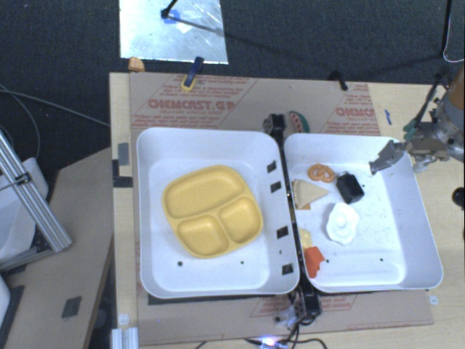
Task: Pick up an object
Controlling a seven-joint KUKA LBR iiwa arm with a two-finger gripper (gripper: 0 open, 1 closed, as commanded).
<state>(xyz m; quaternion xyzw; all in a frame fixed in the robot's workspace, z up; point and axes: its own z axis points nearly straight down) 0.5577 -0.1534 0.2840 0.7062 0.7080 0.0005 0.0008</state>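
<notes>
The right bin holds several small items: a brown pretzel, a black block, a tan sandwich wedge, a white fried egg, a pale yellow piece and an orange-red piece. My gripper hangs over the bin's far right part, above and to the right of the black block, and touches none of the items. Nothing shows in its grasp.
The left bin carries a yellow divided plate. Black clips run along the divider between the bins. A foil sheet lies beyond the bench. A metal frame stands at the left.
</notes>
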